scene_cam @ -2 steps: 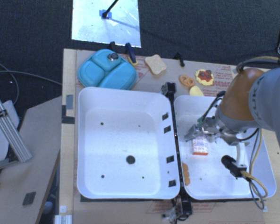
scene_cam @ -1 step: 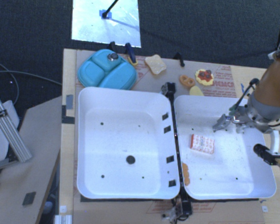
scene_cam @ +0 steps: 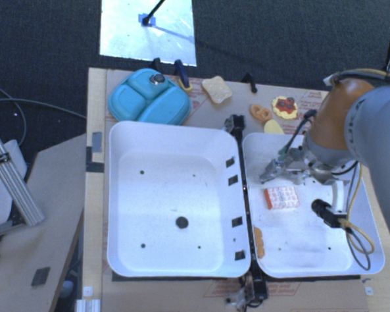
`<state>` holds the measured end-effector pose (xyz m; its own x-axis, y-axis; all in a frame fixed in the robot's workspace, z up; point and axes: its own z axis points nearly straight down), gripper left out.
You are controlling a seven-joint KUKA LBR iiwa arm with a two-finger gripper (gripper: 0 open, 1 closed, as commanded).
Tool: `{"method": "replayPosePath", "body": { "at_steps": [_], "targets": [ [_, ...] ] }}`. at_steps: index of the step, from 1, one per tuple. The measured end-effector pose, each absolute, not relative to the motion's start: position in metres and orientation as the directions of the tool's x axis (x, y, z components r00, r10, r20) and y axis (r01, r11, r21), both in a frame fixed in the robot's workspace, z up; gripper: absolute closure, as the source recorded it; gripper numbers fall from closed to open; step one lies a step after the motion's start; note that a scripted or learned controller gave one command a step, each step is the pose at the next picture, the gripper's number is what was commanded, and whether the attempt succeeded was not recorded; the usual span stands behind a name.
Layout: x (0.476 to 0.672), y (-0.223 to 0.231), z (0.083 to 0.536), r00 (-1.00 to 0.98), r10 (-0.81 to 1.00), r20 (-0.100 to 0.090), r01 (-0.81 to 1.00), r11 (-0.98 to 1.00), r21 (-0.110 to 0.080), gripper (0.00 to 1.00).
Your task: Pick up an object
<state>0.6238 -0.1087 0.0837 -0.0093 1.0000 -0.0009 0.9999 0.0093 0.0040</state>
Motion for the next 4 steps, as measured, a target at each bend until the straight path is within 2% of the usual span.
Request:
{"method": "replayPosePath", "body": {
  "at_steps": [1, 2, 3, 4],
  "targets": [
    [0.667, -0.081, 0.086, -0.008, 1.0, -0.001, 1.0, 0.008, 0.007, 0.0],
    [0.669, -0.082, 0.089, -0.005, 1.0, 0.0, 1.0, 0.005, 0.004, 0.0],
    [0.671, -0.082, 0.101, -0.007, 1.0, -0.001, 1.0, 0.007, 0.008, 1.0],
    [0.67, -0.082, 0.1, -0.009, 1.0, -0.002, 1.0, 0.009, 0.007, 0.0]
  ]
}}
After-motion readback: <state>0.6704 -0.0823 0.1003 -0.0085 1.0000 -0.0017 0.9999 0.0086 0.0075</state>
